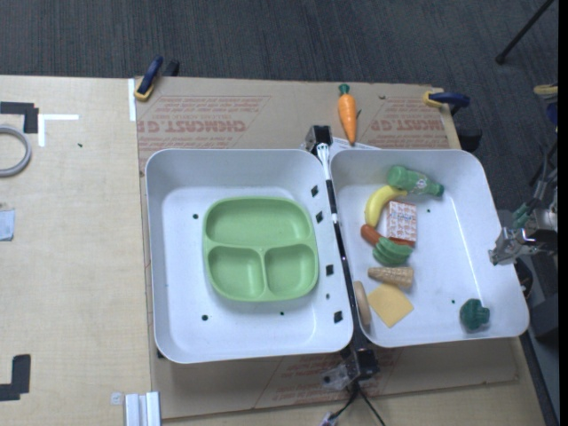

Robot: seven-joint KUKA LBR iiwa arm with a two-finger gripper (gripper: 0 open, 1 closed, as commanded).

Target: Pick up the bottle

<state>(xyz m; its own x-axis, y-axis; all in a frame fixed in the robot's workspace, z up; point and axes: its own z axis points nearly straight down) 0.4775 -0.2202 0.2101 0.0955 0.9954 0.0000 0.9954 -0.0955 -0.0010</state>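
Cheese wedge (390, 306) sits nearest me; bottle (414, 182) untouched at 12 o'clock of the right bin (497, 238), gripper (512, 245) at 3, can't tell its grip.

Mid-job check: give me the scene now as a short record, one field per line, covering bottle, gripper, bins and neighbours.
bottle: green bottle, lying on its side at the far end of the right bin
bottle neighbours: banana and red-and-white box beside it
gripper: gripper at the right bin's right rim, apart from the bottle
left bin: left bin holds a green divided tray
outside bins: carrot on the cardboard
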